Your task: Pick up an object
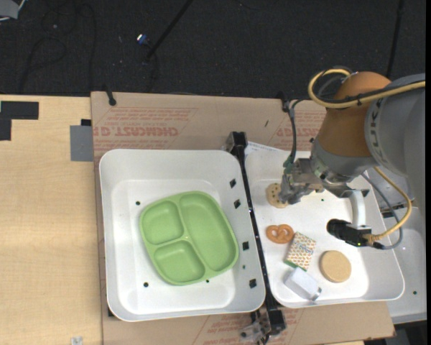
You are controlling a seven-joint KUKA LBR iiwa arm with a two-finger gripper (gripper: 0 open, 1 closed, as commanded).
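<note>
Two bins: shallow, white, side by side on the bench, a black divider between them.
Arm (359, 131): grey with an orange band, reaching in from the right over the right bin's (388, 286) far right part.
Left bin (122, 192): carries one thing, a green divided plate (188, 237), lying flat near the bin's middle, three compartments showing.
Gripper (293, 190): low over the right bin's far left part, just beside or on a small round tan cookie-like piece (275, 195); whether it is clenched or released cannot be told, and nothing can be seen caught in it.
Round tan disc (336, 267): right bin, toward the near edge, right of middle.
Patterned packet (301, 251): just left of the disc, tilted.
White block (302, 284): near edge, touching or just below the packet.
Pretzel (279, 233): left side of the right bin, between the cookie-like piece and the packet.
</note>
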